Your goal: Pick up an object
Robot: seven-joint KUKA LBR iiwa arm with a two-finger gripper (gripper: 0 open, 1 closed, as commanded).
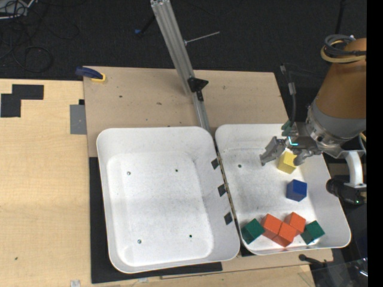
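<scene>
The gripper (286, 150) is spreading wide beside the yellow cube (287, 162) (nothing gripped); the lift is remaining.

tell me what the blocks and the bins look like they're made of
Blue block, orange blocks: likely painted wood or plastic, with flat matte faces and crisp edges. Right bin and left bin: probably moulded white plastic, with rounded rims and a speckled surface.

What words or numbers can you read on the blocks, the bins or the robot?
None: there are no words, numbers or signs to read.
The yellow block, blue block, orange blocks and green blocks have plain faces.
The two white bins and the arm's orange band carry no lettering.
</scene>
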